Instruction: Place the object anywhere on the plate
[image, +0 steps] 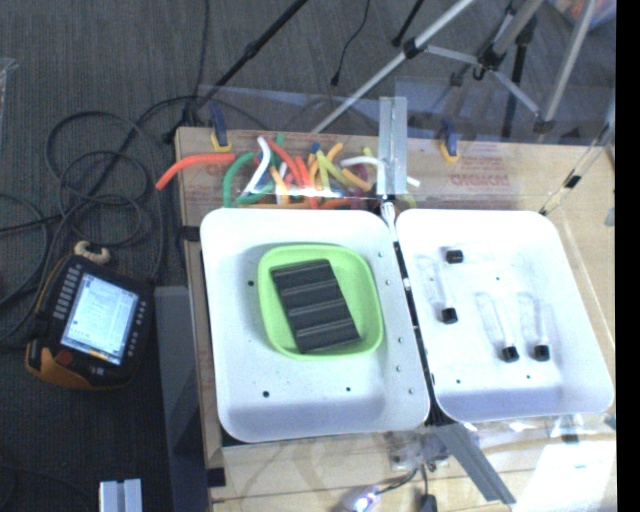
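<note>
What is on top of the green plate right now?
A dark ribbed block lies flat on the plate, slightly angled, inside its rim. The plate surface under the block is covered, so anything beneath it cannot be seen.

Bright overhead light washing out both white bins (300, 405), detail fading on right bin (575, 360). Clear tubes there barely registering. Soft focus overall, low resolution. Floor (80, 100) staying dim. Pendant screen (98, 315) glowing, overexposed.

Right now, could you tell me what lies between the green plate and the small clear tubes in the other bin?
In the camera view, between the green plate and the clear tubes lie bare white bin floor and the two bins' adjoining rims.
</note>
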